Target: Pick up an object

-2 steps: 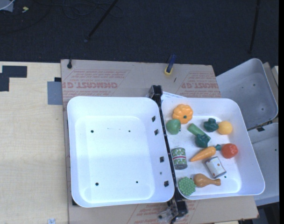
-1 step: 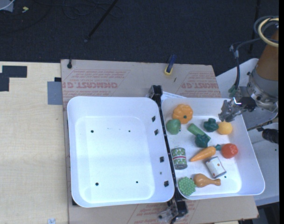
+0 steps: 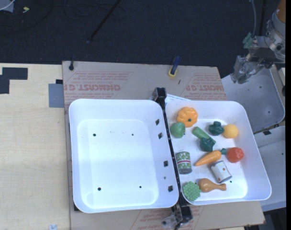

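near right bin: green bumpy ball (image 3: 191, 190) at the near left corner, chicken drumstick (image 3: 212, 185) just right of it
right bin middle: small can with a green label (image 3: 183, 162) by the left wall, silver can (image 3: 220, 171) lying tilted, carrot (image 3: 207, 158) between them, tomato (image 3: 235, 154) right of the carrot tip
right bin far: green apple (image 3: 177, 129) by the left wall, orange pumpkin (image 3: 187, 115) just beyond it, cucumber (image 3: 201, 133), dark green pieces (image 3: 215, 127) next to it, lemon (image 3: 230, 131) near the right wall
right bin: white tray (image 3: 260, 176), all toys lie in it
left bin: white tray (image 3: 83, 176), touching the right one along a black clip strip (image 3: 167, 147)
surface: brown cardboard sheet (image 3: 117, 80) under both bins, blue and yellow clamp (image 3: 174, 66) on its far edge
end effector: (image 3: 242, 72) far right, above and beyond the right bin, well apart from the toys, nothing in it; how far open, cannot tell
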